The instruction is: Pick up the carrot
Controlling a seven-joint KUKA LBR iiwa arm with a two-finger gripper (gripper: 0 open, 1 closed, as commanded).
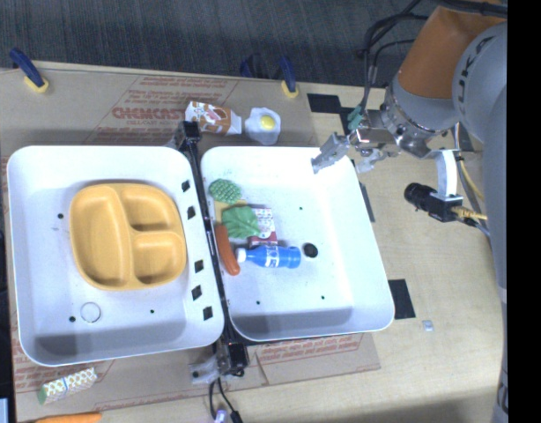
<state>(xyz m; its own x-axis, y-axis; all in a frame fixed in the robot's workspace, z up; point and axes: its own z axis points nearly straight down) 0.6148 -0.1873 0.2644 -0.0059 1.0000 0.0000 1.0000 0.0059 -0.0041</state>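
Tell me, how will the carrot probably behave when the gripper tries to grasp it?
The carrot looks long and rounded, so it may roll. It lies against the right bin's left wall, beside the blue bottle, so fingers may have little room. It looks like stiff plastic, possibly slippery.

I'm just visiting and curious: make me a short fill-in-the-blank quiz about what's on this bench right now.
1. The yellow tray sits in the ____ bin as the camera sees it.
2. The carrot lies along the ____ wall of the right bin.
3. The bottle beside the carrot is ____ in colour.
4. The gripper hovers over the right bin's upper ____ corner.

Missing words: left; left; blue; right
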